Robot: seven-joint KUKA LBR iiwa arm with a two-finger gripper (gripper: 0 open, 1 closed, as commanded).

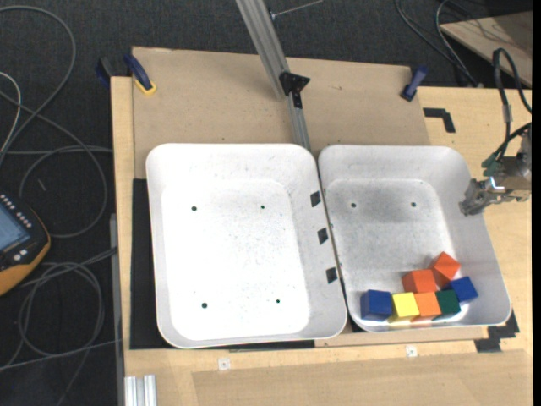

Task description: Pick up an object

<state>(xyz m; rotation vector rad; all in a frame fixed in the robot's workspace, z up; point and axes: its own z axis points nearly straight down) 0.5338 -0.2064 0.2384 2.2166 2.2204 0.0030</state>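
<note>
Several small coloured blocks lie bunched in the near right corner of the right bin [385,172]: a blue block [377,303], a yellow block [405,305], an orange block [418,281], a red-orange block [446,267], a green block [447,301] and another blue block [463,289]. My gripper [475,200] hangs at the right edge of the view, just over the right bin's right rim, well behind the blocks. Nothing shows between its fingertips.
The left bin [228,163] sits beside the right one, joined by black clips [322,235]. A slanted metal pole [269,41] rises behind the bins. Blue clamps [140,74] hold the board's back corners. Cables and a handset [17,239] lie on the floor at left.
</note>
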